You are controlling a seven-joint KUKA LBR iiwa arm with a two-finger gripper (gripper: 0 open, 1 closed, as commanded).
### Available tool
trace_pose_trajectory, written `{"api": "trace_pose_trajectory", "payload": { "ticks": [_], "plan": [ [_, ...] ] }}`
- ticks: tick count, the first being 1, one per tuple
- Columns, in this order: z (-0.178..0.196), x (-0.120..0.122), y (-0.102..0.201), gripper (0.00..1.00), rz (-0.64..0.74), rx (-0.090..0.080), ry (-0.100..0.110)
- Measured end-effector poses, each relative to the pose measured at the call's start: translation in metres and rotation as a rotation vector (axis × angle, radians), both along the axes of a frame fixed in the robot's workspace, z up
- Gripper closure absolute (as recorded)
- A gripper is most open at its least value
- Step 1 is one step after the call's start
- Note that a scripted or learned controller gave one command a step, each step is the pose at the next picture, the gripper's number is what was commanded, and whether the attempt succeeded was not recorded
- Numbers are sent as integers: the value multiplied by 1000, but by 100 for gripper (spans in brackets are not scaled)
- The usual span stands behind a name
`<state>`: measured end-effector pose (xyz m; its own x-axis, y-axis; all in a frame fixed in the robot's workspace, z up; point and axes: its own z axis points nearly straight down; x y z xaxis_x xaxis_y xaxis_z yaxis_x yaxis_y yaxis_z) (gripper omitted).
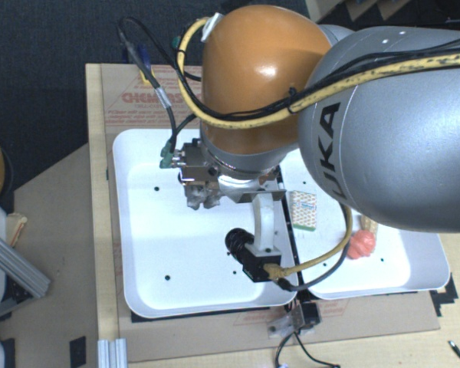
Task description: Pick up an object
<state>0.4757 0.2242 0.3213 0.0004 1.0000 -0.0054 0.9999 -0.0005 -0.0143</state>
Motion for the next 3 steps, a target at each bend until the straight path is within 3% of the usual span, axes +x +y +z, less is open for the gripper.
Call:
{"api": "trace_pose_trajectory", "payload": {
  "ticks": [1,2,3],
  "plan": [
    [178,4,0,100,3,15,-34],
    [60,2,0,100,-1,0,-3],
    [-32,2,0,100,-1,0,-2]
  ]
}}
